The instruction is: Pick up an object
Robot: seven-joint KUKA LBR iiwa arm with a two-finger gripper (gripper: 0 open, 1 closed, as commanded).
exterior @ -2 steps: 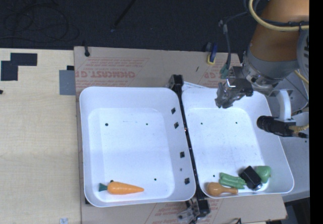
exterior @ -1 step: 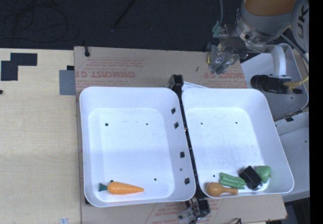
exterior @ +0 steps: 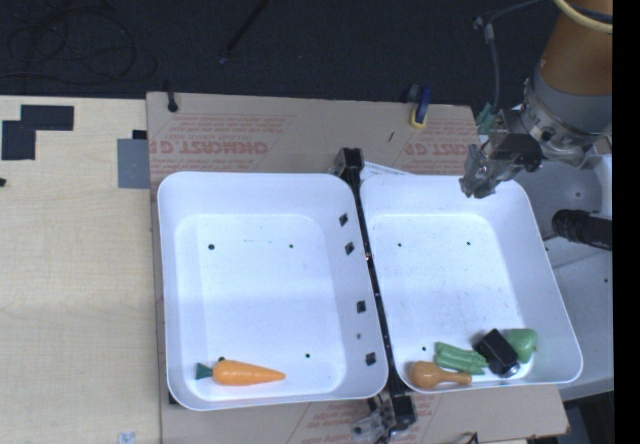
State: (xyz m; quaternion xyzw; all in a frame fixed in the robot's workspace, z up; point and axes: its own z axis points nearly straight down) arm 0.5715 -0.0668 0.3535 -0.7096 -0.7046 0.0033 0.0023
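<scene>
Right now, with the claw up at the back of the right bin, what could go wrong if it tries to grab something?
1. The green piece, the black block and the tan pear-shaped piece lie bunched in the right bin's near corner, so a pinch may catch two or slip off.
2. They sit against the wall, which could block the claw.
3. The carrot hugs the left bin's near wall too.
</scene>
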